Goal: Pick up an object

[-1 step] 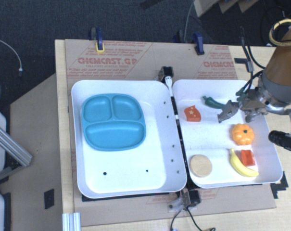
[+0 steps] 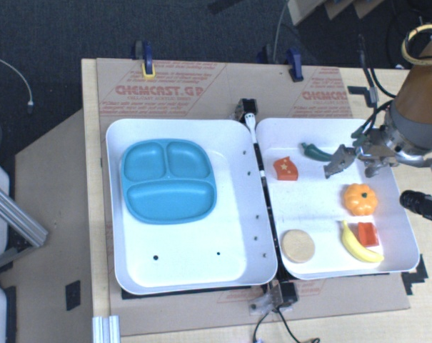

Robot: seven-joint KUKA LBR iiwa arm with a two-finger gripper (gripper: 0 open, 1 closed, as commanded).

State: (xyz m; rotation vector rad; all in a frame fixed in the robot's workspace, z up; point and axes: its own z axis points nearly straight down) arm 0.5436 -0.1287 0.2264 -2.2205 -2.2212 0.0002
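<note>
We start at the left bin [image 2: 130,259], where the blue divided plate [image 2: 170,181] lies toward its far left corner. Over in the right bin [image 2: 287,131], the red piece [image 2: 285,168], green piece [image 2: 317,151] and round cracker [image 2: 298,246] wait — then pumpkin [image 2: 360,199] and banana [image 2: 360,245]. We'd centre over one target before descending. The gripper [image 2: 357,161] hangs at the far right edge, fingers spread, holding nothing.

blue divided plate [image 2: 169,181] sits alone in the left bin [image 2: 130,263]. table [image 2: 101,106] is brown board with red lettering, two blue clamps [image 2: 146,57] on its far edge.
</note>
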